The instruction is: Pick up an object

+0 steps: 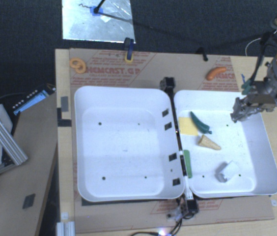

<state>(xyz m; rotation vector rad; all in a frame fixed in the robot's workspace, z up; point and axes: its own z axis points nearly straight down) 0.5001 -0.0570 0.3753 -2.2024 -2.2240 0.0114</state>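
1. The tool (pixel 240 113) hangs over the far right part of the right shallow white plastic bin (pixel 263 178), its dark fingers pointing down and to the left. Whether they are spread or closed I cannot tell; nothing shows between them.
2. Five loose objects lie in the right bin, all to the left of and nearer than the tool.
3. One dark green curved plastic piece (pixel 200 122) lies closest to the tool, well to its left.
4. One flat yellow square block (pixel 187 127) touches that green piece on its left side.
5. One tan cone-shaped piece (pixel 209 142) lies just near of those two.
6. One thin green strip (pixel 187 163) lies along the bin's left wall.
7. One small grey-white lump (pixel 226 172) sits in the near part, well apart from the tool.
8. Two bins stand side by side on the bench; the left white bin (pixel 87 132) is the other.
9. On the cardboard beyond the bins lie one orange sausage-shaped toy (pixel 216 73) and one orange ring (pixel 78 65).
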